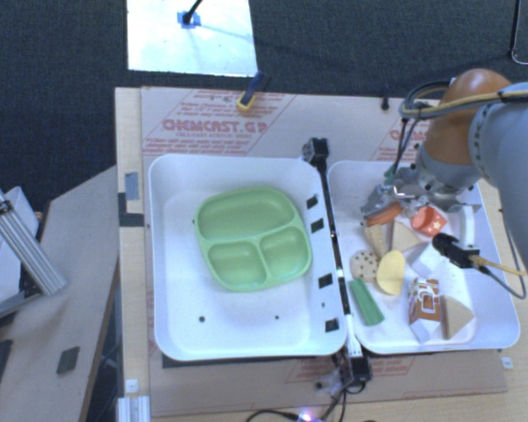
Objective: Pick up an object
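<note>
The hand (384, 206) is hanging low over the far left part of the right bin (352, 187), and an orange-brown piece (379, 220) is lying directly at its tip. Whether the hand is wide, narrow or gripping that piece cannot be told from this angle.

A red-orange piece (429, 221) is sitting just right of the hand. A pale tan wedge (406, 236) is lying between the two orange items, on their near side. A speckled cookie (363, 265) is resting near the bin's left wall, and a yellow disc (391, 272) is touching its right edge. A green stick (366, 301) is lying on the near side of the cookie, running along the left wall at a slant. A brown-and-white packet (424, 299) is sitting to the right of the stick, and a tan triangle (458, 316) is lying just beside the packet, towards the near right corner.

The grey arm (510, 139) is reaching in from the right above the bin's far edge.

The left bin (176, 236) is holding a green divided tray (251, 237), which is lying flat around its middle. Both bins are standing side by side, touching, on the desk (130, 262).
</note>
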Tool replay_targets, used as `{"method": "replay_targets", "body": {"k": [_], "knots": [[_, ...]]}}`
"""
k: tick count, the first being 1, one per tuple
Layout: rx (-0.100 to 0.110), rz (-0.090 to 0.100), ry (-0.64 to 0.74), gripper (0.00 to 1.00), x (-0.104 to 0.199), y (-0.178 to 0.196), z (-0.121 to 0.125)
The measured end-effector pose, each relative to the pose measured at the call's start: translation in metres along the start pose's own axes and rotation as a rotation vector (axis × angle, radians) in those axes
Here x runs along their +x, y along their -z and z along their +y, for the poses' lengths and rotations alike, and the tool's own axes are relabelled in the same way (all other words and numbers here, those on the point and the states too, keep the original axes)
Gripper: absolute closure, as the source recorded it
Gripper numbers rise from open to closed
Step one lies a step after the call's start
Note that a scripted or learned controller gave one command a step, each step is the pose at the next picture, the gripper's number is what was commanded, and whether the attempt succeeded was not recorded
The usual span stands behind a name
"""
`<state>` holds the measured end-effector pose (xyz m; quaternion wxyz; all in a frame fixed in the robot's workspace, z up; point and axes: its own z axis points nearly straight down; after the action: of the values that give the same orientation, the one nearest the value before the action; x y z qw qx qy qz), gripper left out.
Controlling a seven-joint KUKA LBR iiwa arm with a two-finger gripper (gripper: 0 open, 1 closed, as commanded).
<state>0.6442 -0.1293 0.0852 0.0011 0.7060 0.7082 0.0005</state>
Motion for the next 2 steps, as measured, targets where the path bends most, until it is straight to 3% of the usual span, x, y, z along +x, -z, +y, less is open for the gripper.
{"method": "replay_targets", "body": {"k": [1,2], "knots": [[-0.003,0.000,0.000,1.00,0.000,0.012,0.001],[-0.002,0.001,0.003,1.00,0.009,0.060,0.002]]}}
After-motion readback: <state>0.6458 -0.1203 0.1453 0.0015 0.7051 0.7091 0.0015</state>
